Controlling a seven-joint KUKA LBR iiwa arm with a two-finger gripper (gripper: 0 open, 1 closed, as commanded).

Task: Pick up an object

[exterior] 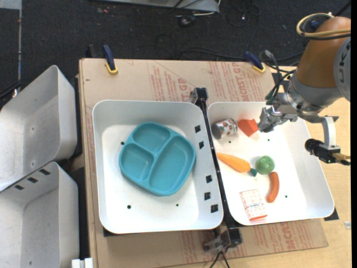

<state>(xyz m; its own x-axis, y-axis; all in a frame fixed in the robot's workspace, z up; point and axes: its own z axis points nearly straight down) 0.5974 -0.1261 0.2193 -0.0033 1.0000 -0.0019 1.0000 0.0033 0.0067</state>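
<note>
The right bin (312, 166) holds an orange-red block (248, 127), a small patterned can (226, 128), a carrot (234, 162), a green ball (265, 163), a red sausage (273, 186) and a small white packet (251, 199). My gripper (265, 123) hangs low over the bin's back part, just right of the orange-red block and close to touching it. Its dark fingers point down and left. I see nothing between them.
A teal divided plate (157, 157) lies in the left bin (111, 205). A black divider with clips (209, 149) runs between the bins. Two white tubs (33, 127) stand off the bench at the left. Yellow clamps (111, 66) hold the board's back edge.
</note>
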